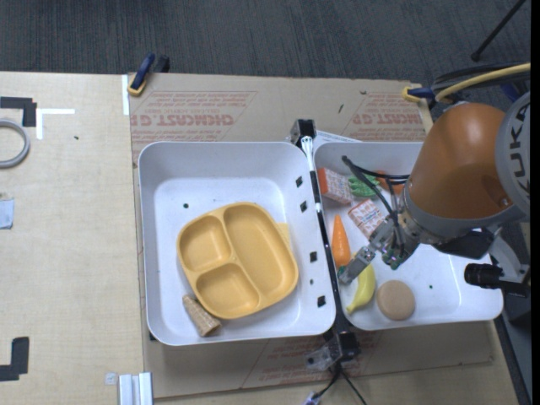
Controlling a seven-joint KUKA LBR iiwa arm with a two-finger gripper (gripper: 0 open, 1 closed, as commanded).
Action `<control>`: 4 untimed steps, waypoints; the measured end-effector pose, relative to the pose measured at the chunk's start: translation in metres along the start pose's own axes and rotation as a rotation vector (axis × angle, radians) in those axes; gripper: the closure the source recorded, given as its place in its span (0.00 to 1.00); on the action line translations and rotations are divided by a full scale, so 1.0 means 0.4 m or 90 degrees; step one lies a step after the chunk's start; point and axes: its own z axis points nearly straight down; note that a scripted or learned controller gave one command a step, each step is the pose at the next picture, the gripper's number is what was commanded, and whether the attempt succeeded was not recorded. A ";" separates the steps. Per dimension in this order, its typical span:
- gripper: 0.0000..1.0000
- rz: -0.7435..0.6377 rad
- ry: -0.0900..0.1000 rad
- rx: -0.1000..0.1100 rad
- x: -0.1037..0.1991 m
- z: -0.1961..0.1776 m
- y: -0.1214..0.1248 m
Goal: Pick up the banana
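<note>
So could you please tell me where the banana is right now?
The banana lies in the right bin, near its left wall, just below the carrot and left of the round bun.

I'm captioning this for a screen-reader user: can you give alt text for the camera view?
A grey and orange robot arm reaches into the right white bin, its tool just above a banana that lies between a carrot and a round bun. The left bin holds a yellow divided plate.

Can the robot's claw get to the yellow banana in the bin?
Probably yes. The two-finger gripper already hangs right over the curved yellow banana in the right white bin. The orange carrot and round tan bun lie beside it, not on it.
</note>
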 end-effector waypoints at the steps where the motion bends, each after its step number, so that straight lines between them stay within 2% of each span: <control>1: 0.00 0.000 0.000 0.000 0.000 0.000 0.000; 2: 0.00 -0.174 0.000 0.000 0.055 0.000 0.054; 4: 0.00 -0.523 -0.001 -0.001 0.096 0.000 0.095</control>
